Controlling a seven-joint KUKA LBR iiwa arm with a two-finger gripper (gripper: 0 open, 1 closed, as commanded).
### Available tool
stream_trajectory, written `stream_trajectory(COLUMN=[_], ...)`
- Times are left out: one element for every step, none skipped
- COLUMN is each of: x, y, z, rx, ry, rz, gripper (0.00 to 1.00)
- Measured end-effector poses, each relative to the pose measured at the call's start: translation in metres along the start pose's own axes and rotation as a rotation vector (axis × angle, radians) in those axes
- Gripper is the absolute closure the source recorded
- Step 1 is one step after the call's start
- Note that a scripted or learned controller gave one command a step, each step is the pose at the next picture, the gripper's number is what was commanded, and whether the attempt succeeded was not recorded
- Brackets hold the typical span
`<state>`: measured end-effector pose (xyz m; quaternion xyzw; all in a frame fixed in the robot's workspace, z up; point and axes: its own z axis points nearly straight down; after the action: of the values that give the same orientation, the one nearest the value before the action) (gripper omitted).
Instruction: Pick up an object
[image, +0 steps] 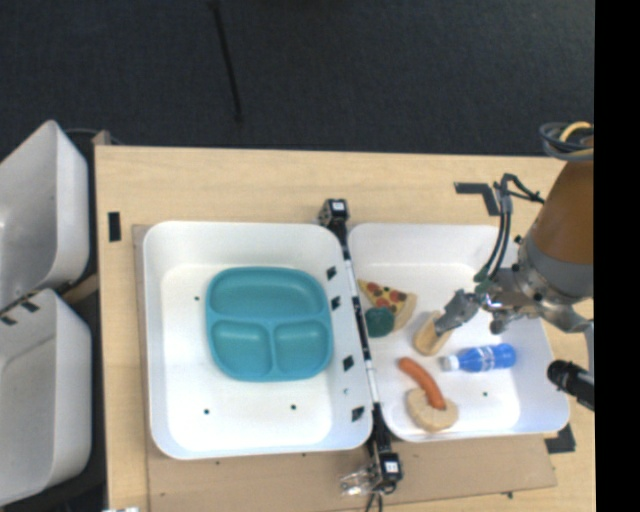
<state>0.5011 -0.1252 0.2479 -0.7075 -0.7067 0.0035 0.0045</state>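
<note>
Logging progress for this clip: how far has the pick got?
Nothing looks lifted: the pizza slice toy, tan bread-shaped piece, blue plastic bottle and red sausage all lie in the right white bin. In hand: the tool sits low beside the bread piece. Left: grasp and lift.

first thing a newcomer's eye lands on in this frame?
Probably the teal divided plate, alone in the left bin and the largest block of colour. Next, the grey and orange arm leaning over the right bin, its claw just above a tan bread-like piece, with a pizza slice, red sausage and blue bottle scattered nearby.
</note>
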Motion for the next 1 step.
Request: stream_trajectory(x=[0.0004], y=[0.0024], z=[-0.0063], rx=[-0.013], ry=[-0.002], rz=[-0.003], gripper=[0.00])
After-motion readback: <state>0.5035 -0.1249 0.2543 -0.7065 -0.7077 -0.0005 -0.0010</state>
